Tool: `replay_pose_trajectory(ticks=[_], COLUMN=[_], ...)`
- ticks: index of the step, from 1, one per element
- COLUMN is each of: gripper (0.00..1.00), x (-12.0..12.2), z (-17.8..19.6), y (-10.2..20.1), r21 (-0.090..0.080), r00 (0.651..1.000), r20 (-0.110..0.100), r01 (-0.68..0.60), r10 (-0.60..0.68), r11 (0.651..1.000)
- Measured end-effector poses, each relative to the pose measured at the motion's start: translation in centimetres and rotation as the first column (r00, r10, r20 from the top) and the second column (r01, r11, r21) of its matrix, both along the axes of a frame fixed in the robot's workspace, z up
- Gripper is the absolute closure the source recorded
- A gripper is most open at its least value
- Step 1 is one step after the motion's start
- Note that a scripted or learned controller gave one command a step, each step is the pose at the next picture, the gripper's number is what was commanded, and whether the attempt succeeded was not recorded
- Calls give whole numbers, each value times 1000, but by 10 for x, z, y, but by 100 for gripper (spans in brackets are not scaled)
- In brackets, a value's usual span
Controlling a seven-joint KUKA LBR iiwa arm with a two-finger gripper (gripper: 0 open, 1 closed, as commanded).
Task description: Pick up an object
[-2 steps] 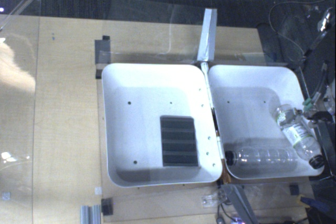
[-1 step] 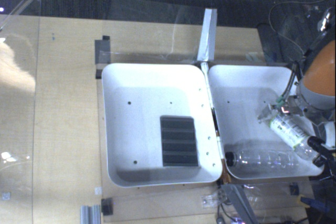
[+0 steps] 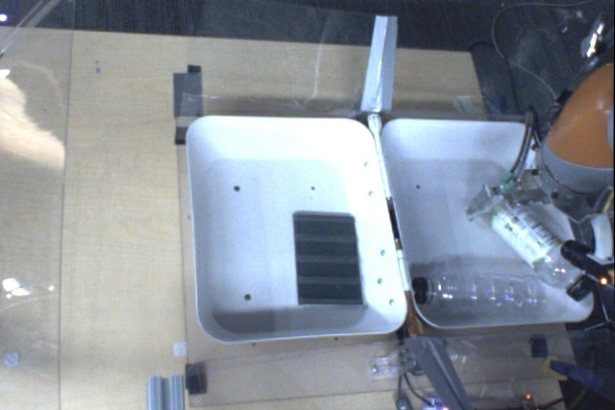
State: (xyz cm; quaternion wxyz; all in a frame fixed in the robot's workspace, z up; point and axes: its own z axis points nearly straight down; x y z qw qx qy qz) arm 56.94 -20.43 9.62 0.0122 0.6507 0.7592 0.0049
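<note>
My gripper (image 3: pixel 502 200) hangs low over the right side of the right bin (image 3: pixel 432 149), below the arm's orange band (image 3: pixel 584 122). A small clear bottle with a white label (image 3: pixel 524 233) lies tilted just beneath and to the right of the gripper; whether they touch is unclear. A larger clear plastic bottle with a black cap (image 3: pixel 480 291) lies on its side along the right bin's front wall. A black ribbed rectangular block (image 3: pixel 327 257) lies flat in the left bin (image 3: pixel 250 158), toward its front right.
A grey metal bar (image 3: pixel 380 62) stands behind the seam between the two bins. Cables and dark hardware (image 3: pixel 586 264) crowd the right bin's right edge. Bare wooden bench (image 3: pixel 96 206) spreads to the left.
</note>
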Motion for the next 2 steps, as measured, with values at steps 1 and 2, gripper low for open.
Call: replay_pose_trajectory(ticks=[1, 2], gripper=[100, 100], x=[5, 8], z=[15, 27], y=[1, 2], r21=[-3, -5], r00=[1000, 1000], r20=[15, 23], r01=[-4, -6], r10=[4, 7], r11=[1000, 1000])
